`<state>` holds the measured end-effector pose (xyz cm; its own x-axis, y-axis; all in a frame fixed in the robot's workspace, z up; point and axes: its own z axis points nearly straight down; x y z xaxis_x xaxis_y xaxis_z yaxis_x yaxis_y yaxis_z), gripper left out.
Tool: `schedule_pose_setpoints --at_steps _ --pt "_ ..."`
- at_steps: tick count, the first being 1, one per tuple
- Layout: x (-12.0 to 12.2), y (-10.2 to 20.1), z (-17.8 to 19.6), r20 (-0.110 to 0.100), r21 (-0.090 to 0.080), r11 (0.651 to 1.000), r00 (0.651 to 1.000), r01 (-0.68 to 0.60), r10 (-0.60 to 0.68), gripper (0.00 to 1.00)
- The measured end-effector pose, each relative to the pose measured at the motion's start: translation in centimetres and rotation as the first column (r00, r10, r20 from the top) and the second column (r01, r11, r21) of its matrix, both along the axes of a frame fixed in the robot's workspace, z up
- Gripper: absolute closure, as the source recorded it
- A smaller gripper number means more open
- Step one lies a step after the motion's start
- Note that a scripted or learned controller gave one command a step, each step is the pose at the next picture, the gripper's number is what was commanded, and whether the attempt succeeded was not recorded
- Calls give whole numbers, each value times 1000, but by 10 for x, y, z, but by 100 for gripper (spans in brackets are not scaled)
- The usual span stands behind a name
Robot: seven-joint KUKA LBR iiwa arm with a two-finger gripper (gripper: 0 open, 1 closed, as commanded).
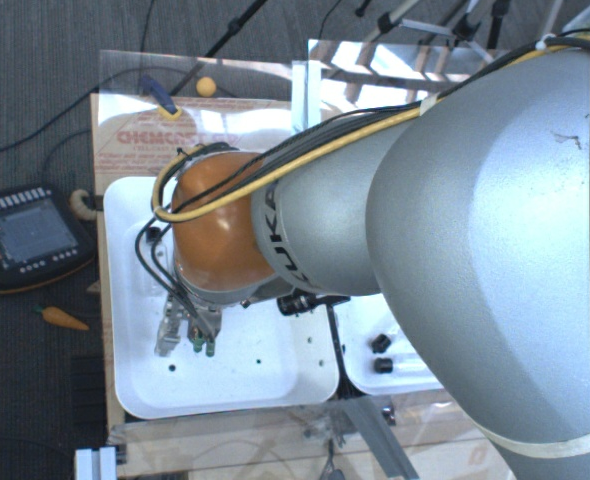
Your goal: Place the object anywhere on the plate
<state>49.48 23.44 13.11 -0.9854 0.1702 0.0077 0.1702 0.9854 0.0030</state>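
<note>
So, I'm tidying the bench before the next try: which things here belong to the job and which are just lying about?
Part of the job:
gripper, over the left bin
No plate or object to place can be made out.

Lying about:
two small black pieces in the right bin
yellow ball behind the bins
handheld controller on the floor
orange carrot-like piece beside it

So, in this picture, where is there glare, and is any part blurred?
Camera view: strong glare on the clear panels behind the bins; the left bin looks bright, nearly washed out; the near arm looms large and soft; the tool is small, with little detail.
</note>
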Motion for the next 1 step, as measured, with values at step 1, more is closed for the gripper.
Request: schedule_pose_setpoints --at_steps 1 --pt "-12 -1 -36 6 -3 913 913 -408 408 100"
